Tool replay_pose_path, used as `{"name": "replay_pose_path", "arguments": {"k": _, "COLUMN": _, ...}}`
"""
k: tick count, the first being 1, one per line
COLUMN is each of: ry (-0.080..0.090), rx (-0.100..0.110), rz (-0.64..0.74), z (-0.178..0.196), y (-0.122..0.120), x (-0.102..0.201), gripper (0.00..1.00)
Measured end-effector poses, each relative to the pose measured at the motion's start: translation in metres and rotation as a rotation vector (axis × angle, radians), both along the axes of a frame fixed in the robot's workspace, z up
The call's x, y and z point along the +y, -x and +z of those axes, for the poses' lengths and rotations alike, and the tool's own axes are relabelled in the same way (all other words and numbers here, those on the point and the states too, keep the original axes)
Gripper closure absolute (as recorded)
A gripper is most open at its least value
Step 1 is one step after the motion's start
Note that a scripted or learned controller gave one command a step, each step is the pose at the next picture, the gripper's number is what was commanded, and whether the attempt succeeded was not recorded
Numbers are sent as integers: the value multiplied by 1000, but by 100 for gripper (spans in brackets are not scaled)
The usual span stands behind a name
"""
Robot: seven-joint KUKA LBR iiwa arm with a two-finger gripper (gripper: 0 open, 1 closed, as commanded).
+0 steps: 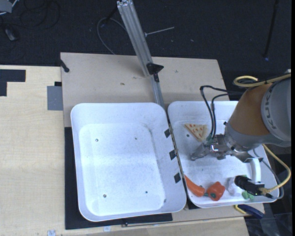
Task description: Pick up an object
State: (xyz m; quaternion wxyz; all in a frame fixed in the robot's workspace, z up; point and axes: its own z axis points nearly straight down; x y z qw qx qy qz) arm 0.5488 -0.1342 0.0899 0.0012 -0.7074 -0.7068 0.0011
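Counter carries two white bins side by side: left bin and right bin, the right one holding the loose items. Arm reaches in from the right, with the wrist low over the middle of the right bin. Claw points toward the divide between the bins, over bare bin floor. I see nothing in it, and from where I stand I cannot tell whether it is wide or narrow. Candidates: a tan wedge toward the back of the right bin, near the claw but apart from it. An orange carrot lies at the front left corner, just beside a red pepper; I cannot tell if they touch. A small green bit sits at the front right. Judgement: pick not yet made, and the wedge is nearest. It lies flat, so a good grasp likely needs the claw squared over it, spread past its width and lowered to the floor before closing. The pepper looks chunkier and probably easier to pinch, but the carrot crowds it and the front wall is close. Obstacles: black clips along the shared rim, just left of the claw. The slanted metal rail behind the bins is well apart.
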Motion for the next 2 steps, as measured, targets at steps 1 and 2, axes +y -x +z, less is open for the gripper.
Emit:
{"name": "replay_pose_path", "arguments": {"k": 1, "ry": 1, "rx": -5, "rz": 1, "z": -2, "y": -59, "x": -35, "gripper": 0}}
{"name": "replay_pose_path", "arguments": {"k": 2, "ry": 1, "rx": -6, "rz": 3, "z": 9, "y": -59, "x": -34, "gripper": 100}}
